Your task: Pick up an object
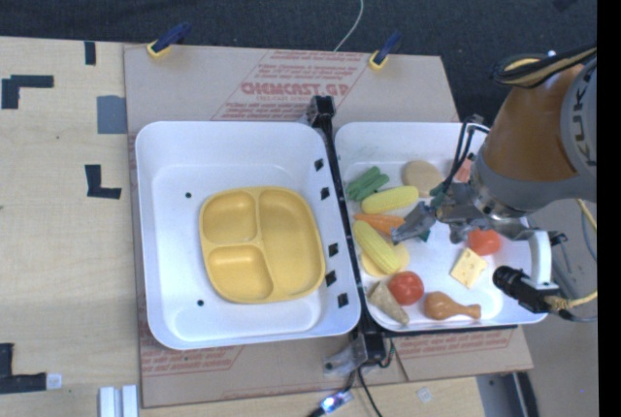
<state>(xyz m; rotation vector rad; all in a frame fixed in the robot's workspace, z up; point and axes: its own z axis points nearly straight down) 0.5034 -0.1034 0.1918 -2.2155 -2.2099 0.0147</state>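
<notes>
A: Where are the fingers (424, 223)?

B: Low in the right bin (441, 136), dark and pointing left toward the carrot (383, 222). Whether they are apart or closed, I cannot tell; nothing shows between them.

A: What lies closest?

B: The carrot just at the tips, lying between two corn cobs: one corn (390, 201) above it, the other corn (380, 247) below. A green pod (367, 182) sits up and left of them, near the divider.

A: And beyond?

B: A tan potato (421, 175) above the fingers. A tomato (484, 240) just under the wrist, with a cheese wedge (469, 268) below it. Another tomato (407, 287) sits lower down, beside a bread slice (386, 302), and a drumstick (451, 308) lies by the front wall.

A: The arm?

B: The arm (539, 139), grey with an orange band, comes in from the right over that bin.

A: The other bin?

B: The left bin (155, 211) holds a yellow tray (260, 243) with three compartments. Both bins rest on cardboard (281, 85) on the table (58, 231).
</notes>
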